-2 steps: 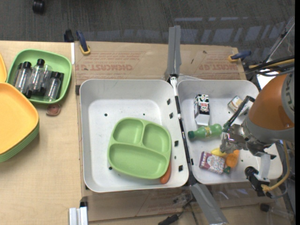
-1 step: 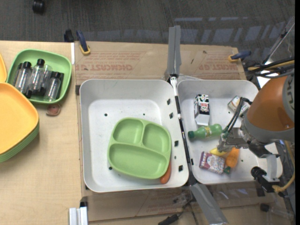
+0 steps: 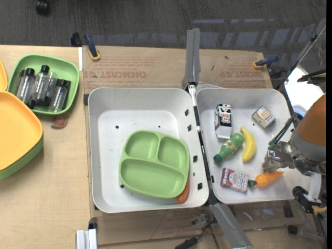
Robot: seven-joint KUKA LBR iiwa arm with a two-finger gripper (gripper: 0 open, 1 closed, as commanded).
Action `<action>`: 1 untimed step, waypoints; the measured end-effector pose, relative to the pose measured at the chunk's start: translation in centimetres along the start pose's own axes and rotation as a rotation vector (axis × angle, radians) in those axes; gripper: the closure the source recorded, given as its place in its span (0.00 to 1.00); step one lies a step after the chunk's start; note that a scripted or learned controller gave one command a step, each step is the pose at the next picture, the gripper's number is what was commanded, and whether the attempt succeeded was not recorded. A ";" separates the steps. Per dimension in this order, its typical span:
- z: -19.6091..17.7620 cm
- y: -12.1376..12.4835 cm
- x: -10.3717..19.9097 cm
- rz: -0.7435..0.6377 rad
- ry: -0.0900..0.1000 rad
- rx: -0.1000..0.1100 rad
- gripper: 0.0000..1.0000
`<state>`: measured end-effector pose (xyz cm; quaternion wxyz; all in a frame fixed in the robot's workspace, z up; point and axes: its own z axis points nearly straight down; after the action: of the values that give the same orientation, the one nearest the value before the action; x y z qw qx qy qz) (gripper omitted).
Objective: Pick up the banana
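The banana (image 3: pixel 249 144) lies in the right bin (image 3: pixel 282 102), just beside the green bottle (image 3: pixel 230 147). The gripper (image 3: pixel 272 160) is low near the carrot (image 3: pixel 268 178). I cannot tell how it is set.

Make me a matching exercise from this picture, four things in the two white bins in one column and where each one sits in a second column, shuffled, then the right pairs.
Things:
1. yellow banana
2. green divided plastic plate
3. orange toy carrot
4. black-and-white milk carton

Places:
A. left bin, near its middle
B. right bin, far left part, beyond the green toy bottle
C. right bin, middle, just right of the green toy bottle
D. right bin, near edge, right of the small red-and-white box

Pairs: 1-C, 2-A, 3-D, 4-B
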<state>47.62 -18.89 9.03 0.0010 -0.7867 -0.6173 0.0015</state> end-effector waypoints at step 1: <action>-3.1 0.4 2.2 0.386 0.000 0.002 1.00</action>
<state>48.55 -16.89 12.10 0.0012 -0.8906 -0.4548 0.0023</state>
